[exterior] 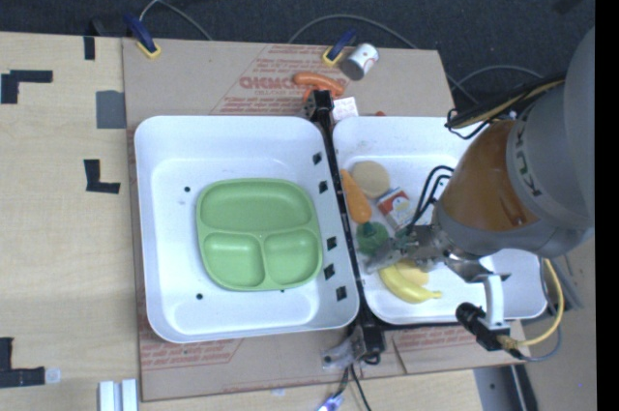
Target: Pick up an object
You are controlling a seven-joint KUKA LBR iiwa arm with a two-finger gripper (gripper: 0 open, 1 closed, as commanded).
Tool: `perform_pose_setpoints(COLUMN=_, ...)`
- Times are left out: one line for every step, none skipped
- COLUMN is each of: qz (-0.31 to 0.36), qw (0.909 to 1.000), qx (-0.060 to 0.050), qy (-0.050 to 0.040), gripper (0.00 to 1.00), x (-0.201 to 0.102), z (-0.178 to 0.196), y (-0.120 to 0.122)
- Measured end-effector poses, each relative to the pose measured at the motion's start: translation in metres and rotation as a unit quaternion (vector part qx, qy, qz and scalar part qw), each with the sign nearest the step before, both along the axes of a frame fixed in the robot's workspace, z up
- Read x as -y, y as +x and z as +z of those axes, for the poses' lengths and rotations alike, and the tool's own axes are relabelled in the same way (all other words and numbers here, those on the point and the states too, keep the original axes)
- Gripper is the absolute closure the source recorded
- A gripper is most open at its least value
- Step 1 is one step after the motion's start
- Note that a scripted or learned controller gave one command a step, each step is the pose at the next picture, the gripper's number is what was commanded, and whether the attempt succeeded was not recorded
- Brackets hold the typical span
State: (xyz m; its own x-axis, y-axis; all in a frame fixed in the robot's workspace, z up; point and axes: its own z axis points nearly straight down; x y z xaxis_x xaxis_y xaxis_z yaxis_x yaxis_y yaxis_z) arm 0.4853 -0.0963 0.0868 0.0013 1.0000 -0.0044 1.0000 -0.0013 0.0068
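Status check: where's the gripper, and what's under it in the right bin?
Gripper low in right bin, over the green toy; grasp unconfirmed. Banana just beside it, carrot and round tan piece crowd close. Green plate alone in left bin.

My bench [58, 206] was pale wood with black marks, and a brown cardboard sheet [271, 80] lay flat on it. On that sheet sat the two white bins side by side, the left bin [164, 148] touching the right bin [406, 133] along a shared black-clipped edge.
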Motion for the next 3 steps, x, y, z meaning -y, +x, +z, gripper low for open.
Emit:
perform_pose_setpoints(qz=0.002, qw=1.0, qx=-0.001, qy=0.0024, gripper=0.0, x=0.005, z=0.0, y=0.0)
perform_pose_setpoints(qz=0.002, qw=1.0, qx=-0.001, qy=0.0023, gripper=0.0, x=0.005, z=0.0, y=0.0)
perform_pose_setpoints(qz=0.0, qw=1.0, qx=-0.002, qy=0.0014, gripper=0.0, x=0.011, z=-0.001, y=0.021)
